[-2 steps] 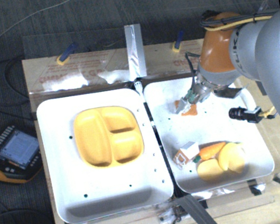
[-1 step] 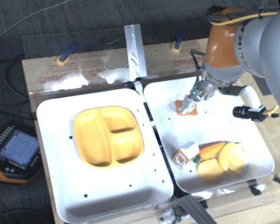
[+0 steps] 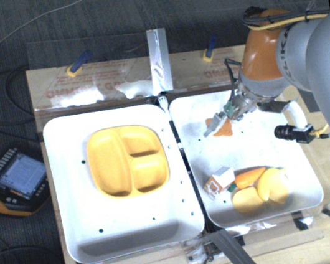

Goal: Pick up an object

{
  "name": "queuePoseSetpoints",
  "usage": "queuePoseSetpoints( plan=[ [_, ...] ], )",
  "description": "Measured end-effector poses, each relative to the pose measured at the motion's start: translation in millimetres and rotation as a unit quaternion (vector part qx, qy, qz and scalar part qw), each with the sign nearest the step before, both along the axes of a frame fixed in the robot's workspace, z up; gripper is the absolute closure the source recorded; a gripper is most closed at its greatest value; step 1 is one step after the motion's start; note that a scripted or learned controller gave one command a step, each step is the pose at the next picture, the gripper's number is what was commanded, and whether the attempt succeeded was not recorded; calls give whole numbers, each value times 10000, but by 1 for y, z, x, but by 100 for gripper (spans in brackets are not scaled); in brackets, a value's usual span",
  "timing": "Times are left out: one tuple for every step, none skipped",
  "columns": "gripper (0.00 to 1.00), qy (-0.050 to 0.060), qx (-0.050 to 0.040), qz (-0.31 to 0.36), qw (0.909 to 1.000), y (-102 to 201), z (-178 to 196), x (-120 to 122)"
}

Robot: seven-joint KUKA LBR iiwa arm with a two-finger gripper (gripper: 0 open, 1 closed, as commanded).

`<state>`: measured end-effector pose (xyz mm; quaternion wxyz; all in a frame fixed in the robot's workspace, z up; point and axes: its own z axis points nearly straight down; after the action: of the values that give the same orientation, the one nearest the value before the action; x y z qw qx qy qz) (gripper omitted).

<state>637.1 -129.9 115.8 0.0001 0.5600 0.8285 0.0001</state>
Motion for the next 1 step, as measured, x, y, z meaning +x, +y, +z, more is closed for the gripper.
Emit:
queuePoseSetpoints(
  plan=[
    [0, -38, -17, 218, 9998, -22, -27, 7]
  ],
)
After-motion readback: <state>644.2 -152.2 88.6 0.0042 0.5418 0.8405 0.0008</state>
